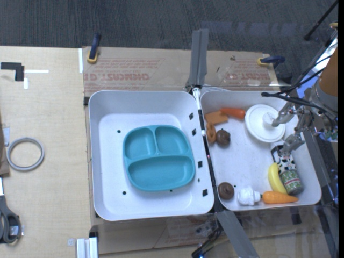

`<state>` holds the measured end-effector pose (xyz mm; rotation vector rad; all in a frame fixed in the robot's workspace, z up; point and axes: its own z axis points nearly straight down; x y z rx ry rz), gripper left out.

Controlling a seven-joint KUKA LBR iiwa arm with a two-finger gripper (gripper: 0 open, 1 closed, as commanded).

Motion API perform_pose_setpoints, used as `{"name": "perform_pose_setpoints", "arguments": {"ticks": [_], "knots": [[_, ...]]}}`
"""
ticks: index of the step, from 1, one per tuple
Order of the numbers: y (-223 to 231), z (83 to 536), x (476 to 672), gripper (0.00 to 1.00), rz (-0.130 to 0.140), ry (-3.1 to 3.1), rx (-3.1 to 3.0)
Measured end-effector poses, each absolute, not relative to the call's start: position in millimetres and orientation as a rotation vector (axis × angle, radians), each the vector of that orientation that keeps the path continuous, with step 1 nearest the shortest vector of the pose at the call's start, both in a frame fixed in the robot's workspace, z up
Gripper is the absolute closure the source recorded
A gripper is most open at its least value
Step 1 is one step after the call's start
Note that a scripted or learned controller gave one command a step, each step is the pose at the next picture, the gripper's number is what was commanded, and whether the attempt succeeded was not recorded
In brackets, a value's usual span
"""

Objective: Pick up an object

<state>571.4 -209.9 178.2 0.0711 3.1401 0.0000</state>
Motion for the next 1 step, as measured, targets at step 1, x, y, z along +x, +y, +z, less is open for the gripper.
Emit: {"name": "perform_pose_setpoints", "arguments": {"ticks": [1], "knots": [[-220.2,99.5,527.9,0.00,0.000,3.123,0.181]]}}
